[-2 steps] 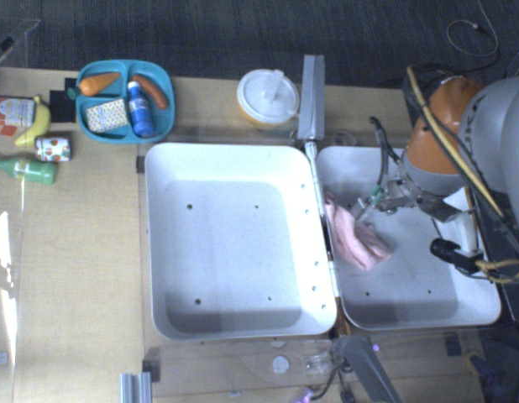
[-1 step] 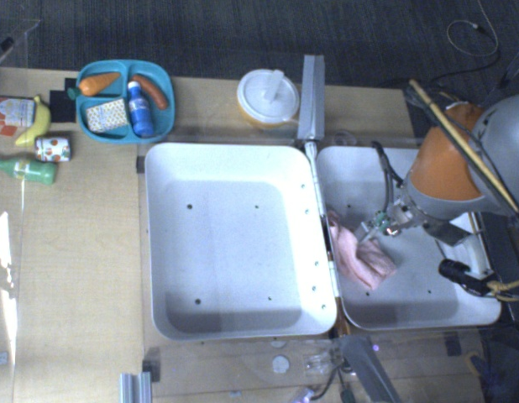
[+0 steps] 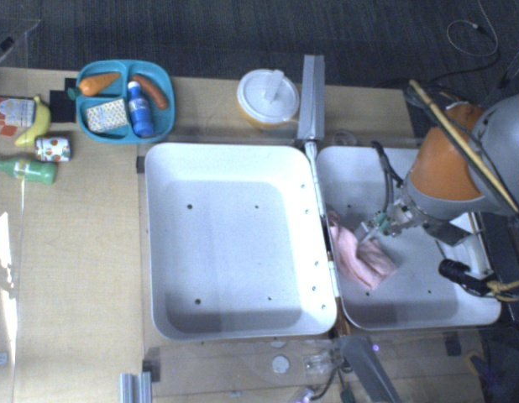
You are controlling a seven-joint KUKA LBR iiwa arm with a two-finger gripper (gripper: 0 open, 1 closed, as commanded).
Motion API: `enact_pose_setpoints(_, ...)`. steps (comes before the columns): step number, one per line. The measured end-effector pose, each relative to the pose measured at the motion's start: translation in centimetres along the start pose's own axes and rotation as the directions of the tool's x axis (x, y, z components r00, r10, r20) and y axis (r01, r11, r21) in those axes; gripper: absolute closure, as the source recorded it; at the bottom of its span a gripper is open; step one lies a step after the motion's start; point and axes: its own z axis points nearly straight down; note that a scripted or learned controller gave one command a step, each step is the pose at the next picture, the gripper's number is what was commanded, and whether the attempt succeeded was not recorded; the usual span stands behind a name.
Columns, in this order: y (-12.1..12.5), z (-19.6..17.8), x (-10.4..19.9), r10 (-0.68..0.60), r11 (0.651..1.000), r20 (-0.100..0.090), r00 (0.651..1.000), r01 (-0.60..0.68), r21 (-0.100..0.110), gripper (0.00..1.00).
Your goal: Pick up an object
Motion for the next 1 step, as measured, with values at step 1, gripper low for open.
enact_pose_setpoints(1,4.96,0.49,-1.83,0.09,0.996,0.002,0.996,-0.09,-0.003,0.0)
